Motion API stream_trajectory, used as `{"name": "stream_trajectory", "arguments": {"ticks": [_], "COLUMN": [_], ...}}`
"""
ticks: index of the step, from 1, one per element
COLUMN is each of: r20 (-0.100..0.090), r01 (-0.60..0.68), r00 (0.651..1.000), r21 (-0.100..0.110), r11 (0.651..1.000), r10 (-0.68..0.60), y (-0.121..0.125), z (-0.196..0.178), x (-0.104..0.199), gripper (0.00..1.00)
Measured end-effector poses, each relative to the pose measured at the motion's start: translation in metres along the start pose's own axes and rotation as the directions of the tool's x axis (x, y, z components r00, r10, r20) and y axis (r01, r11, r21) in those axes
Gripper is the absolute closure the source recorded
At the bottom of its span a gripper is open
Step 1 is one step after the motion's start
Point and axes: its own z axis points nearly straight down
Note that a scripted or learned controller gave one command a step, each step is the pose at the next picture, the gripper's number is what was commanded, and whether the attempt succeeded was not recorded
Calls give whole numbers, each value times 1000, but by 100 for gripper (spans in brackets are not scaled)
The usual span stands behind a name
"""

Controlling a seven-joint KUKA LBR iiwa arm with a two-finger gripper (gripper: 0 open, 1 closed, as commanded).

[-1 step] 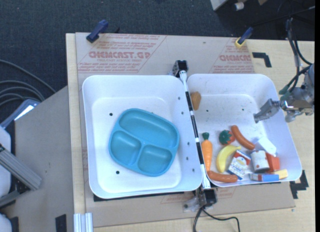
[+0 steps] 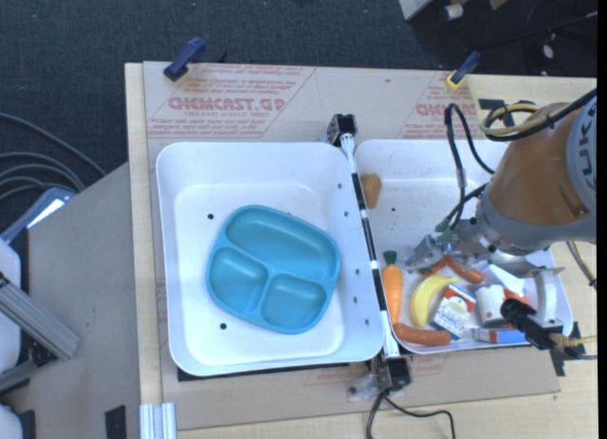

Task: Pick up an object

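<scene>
So the claw is down in the right bin, right over the heap of play food at the near end, and honestly I can't tell whether it's got anything, the wrist and arm cover most of it. The arm comes in from the right, orange band sitting just above the wrist.

Right under and around the claw there's a yellow banana, with a small white carton with red print leaning against it. An orange carrot lies along the bin's left wall, just beside the banana. A reddish sausage runs along the near edge below them. Further up the same bin, well apart from the pile, a small brown piece rests against the divider.

The left bin holds a blue divided plate with three compartments, lying flat in the middle.

Both bins sit on a board with red lettering.
</scene>
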Motion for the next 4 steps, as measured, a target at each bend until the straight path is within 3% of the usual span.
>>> {"name": "stream_trajectory", "arguments": {"ticks": [1, 2, 3, 4], "r20": [0, 0, 1, 1], "r01": [-1, -1, 0, 0], "r00": [1000, 1000, 1000, 1000], "r21": [0, -1, -2, -2], "r11": [1000, 1000, 1000, 1000], "r10": [1, 1, 0, 0], "y": [14, 14, 7, 7], "z": [55, 45, -51, -51], "x": [-28, -28, -29, -29], "gripper": [0, 100, 100, 0]}}
